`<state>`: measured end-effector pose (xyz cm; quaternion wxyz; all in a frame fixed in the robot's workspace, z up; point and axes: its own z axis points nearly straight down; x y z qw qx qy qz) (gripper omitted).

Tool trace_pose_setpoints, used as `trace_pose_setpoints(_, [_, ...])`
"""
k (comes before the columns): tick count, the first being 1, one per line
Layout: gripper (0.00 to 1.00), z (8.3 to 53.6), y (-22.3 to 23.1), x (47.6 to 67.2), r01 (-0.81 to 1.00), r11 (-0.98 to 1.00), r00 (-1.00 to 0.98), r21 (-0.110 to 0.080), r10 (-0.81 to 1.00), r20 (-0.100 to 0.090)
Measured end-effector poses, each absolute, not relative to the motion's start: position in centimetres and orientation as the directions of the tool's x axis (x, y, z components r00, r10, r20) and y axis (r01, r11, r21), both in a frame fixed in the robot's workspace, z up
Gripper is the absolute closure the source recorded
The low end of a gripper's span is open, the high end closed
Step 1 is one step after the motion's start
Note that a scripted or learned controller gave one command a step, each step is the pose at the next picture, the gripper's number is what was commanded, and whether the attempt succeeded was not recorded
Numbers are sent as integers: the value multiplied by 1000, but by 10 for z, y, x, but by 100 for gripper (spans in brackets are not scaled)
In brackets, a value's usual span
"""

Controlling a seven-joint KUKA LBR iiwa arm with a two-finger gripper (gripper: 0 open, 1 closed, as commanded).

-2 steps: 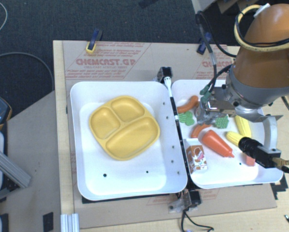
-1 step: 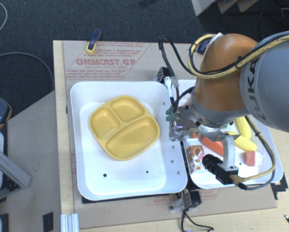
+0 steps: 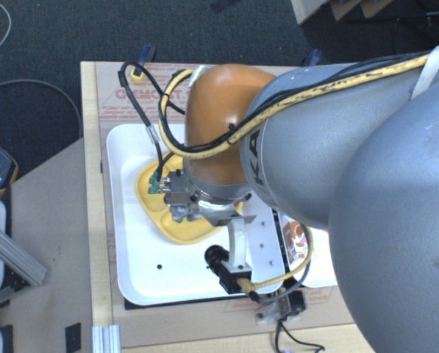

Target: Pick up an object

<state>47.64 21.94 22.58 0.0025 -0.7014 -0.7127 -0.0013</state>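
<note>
The arm (image 3: 329,145) enters from the right and covers most of the upper and right portion of the view. Its orange band (image 3: 219,123) sits above the wrist, directly over the left bin (image 3: 127,197). A yellow cable (image 3: 315,94) and black cables (image 3: 142,101) run along the arm and loop around the wrist.

The tool (image 3: 182,204) is lowered into the left bin, directly over a yellow object (image 3: 176,230). The wrist body hides the tool's tips, so I cannot tell whether it is wide, narrow or gripping anything.

The yellow object lies flat on the bin floor, in the middle of the left bin. Its rounded lower edge and its left side show beneath the wrist; the rest is covered. Contact between tool and object cannot be confirmed.

A black fitting (image 3: 223,267) on a white bracket (image 3: 259,241) sits below the wrist, near the bin's lower edge. A small item with orange and white markings (image 3: 298,243) shows just right of the bracket, partly hidden under the arm. Both bins rest on the table (image 3: 94,123).
</note>
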Motion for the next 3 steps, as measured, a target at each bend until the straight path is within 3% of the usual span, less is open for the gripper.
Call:
trace_pose_setpoints(1, [100, 265, 84, 497, 1000, -14, 14, 6, 1000, -4])
trace_pose_setpoints(2, [100, 326, 147, 479, 1000, 7, -7, 6, 1000, 4])
trace_pose_setpoints(3, [100, 257, 62, 499, 1000, -10, 10, -8, 1000, -4])
